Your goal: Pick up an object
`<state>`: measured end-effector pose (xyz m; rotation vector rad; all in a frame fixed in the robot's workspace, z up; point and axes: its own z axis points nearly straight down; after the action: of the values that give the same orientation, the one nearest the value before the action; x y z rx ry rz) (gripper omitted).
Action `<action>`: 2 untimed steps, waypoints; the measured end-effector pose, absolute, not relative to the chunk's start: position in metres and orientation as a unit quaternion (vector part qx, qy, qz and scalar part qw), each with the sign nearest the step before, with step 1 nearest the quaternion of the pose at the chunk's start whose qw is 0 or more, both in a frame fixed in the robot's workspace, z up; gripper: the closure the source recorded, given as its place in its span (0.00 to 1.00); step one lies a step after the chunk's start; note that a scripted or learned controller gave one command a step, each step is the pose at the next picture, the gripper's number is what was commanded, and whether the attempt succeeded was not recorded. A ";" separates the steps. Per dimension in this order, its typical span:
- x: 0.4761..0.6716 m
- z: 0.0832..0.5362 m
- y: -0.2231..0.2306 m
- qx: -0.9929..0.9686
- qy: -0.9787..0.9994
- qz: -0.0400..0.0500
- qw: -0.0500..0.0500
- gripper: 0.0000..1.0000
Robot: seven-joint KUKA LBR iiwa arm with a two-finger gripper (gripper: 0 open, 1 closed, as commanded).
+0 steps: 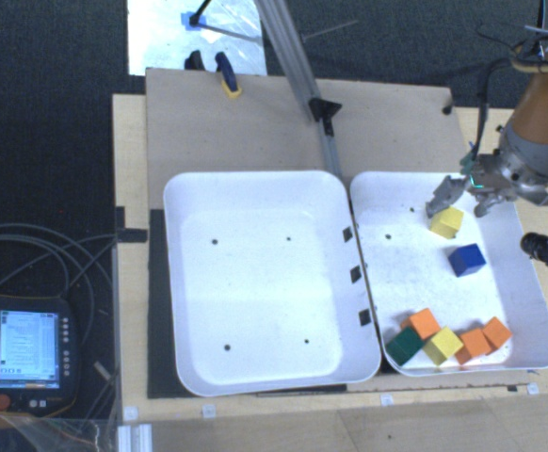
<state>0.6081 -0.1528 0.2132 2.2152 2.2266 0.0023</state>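
Gripper at upper right of frame, fingers spread apart, nothing between them | yellow cube lies just below it in the right bin, not lifted | blue cube near; other cubes at lower edge | judged: pick not yet made, closing and lifting remain

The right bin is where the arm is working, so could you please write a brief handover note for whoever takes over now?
Gripper: jaws spread, nothing between them, above the right bin near its far edge.
Things: yellow cube just beside the gripper; blue cube mid-bin; a cluster of orange, green and yellow blocks at the near edge.
Done: nothing picked up yet.
Left: close on one object, probably the yellow cube, and lift it.
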 end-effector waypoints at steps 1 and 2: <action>0.608 0.213 -0.153 0.705 0.709 0.001 0.000 0.00; 0.613 0.154 -0.158 0.706 0.708 -0.001 -0.001 0.00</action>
<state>0.6130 -0.1576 0.1536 2.2199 2.2254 -0.0034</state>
